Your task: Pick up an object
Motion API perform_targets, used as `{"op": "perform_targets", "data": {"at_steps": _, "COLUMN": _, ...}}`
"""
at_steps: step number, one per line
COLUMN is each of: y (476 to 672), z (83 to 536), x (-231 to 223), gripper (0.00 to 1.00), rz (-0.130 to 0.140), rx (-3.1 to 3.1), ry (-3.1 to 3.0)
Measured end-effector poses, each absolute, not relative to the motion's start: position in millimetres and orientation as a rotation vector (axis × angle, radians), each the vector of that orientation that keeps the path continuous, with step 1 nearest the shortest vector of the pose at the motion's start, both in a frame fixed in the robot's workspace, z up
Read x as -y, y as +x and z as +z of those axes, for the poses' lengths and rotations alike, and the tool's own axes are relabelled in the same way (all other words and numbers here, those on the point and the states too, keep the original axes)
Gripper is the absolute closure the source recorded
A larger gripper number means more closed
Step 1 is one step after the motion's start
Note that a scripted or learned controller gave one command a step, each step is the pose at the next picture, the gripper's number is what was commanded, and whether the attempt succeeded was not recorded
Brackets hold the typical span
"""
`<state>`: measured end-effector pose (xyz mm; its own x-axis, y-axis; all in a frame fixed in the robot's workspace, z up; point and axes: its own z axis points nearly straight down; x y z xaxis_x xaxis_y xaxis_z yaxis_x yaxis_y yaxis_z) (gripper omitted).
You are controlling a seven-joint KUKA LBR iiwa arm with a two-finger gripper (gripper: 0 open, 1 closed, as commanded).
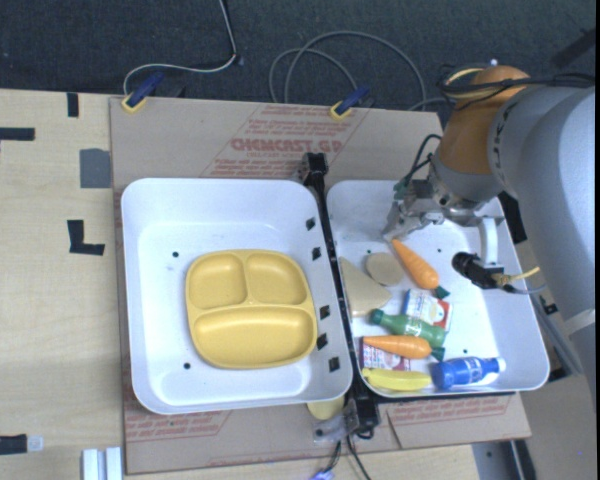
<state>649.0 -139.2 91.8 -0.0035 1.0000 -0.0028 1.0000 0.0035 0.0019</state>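
Seemingly mid-approach, the gripper [408, 218] hovers just above the carrot [416, 264] in the right bin [520, 338] (its grip state I cannot tell), so next comes a descent.

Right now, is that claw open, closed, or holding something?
Gripper: cannot be told from this view; it hangs just above the upper carrot in the right bin.
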Motion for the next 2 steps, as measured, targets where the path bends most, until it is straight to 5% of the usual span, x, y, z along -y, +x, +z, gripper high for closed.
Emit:
{"op": "perform_targets", "data": {"at_steps": 1, "y": 578.3, "z": 187.0, "x": 88.4, "gripper": 1.0, "rz": 0.002, "rx": -2.228, "ry": 2.218}}
{"op": "perform_targets", "data": {"at_steps": 2, "y": 560.5, "z": 127.1, "x": 166.2, "gripper": 1.0, "rz": -0.014, "rx": -2.22, "ry": 2.232}}
